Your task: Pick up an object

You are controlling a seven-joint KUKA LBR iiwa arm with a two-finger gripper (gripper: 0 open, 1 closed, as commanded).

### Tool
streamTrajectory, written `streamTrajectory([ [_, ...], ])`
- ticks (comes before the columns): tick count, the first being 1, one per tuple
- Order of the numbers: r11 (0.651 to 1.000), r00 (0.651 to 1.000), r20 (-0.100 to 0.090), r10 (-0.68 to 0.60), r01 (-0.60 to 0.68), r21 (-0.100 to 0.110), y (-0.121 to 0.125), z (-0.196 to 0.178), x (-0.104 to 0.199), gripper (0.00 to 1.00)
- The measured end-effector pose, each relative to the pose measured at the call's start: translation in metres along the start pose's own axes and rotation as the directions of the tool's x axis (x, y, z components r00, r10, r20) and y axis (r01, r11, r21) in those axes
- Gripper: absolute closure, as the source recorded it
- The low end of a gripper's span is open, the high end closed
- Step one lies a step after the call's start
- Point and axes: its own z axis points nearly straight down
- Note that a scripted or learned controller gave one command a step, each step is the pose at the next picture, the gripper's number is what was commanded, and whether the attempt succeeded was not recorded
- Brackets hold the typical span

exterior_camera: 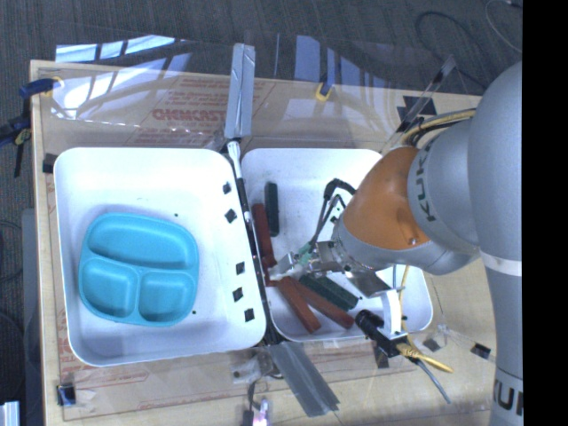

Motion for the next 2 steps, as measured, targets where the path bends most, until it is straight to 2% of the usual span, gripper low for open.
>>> streamTrajectory([
  [1, 0.991, 0.991, 0.006, 0.135, -0.135, -0.002, 0.000, 0.000, 0.018, 0.00],
  [2, 0.992, 0.992, -0.006, 0.125, -0.125, -0.005, 0.006, -0.010, 0.023, 1.00],
])
